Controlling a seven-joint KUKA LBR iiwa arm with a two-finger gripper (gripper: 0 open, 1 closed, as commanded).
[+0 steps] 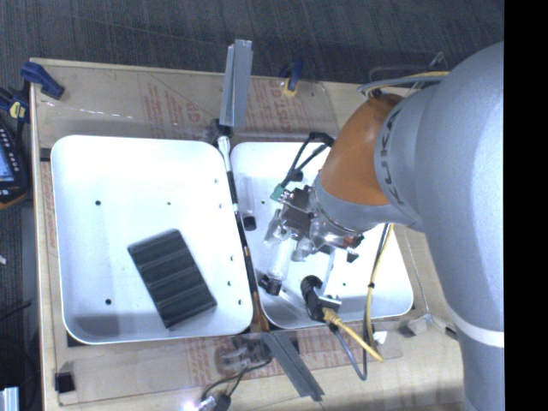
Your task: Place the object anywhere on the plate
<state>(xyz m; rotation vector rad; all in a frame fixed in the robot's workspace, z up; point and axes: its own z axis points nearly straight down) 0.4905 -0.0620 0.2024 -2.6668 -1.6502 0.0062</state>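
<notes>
While gripper (pixel 287 259) hovers, ribbed dark slab (pixel 172 278) lies flat.

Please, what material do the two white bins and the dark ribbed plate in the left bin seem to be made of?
The two shallow white bins: probably smooth plastic, with rounded moulded corners and a soft sheen. The dark grey ribbed rectangular plate: likely matte rubber or plastic, with parallel ridges and no glare; which one is unclear.

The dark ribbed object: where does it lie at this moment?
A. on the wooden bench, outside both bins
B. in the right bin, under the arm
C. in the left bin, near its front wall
C: the dark ribbed object lies flat on the floor of the left bin, apart from the gripper over the right bin.
</notes>
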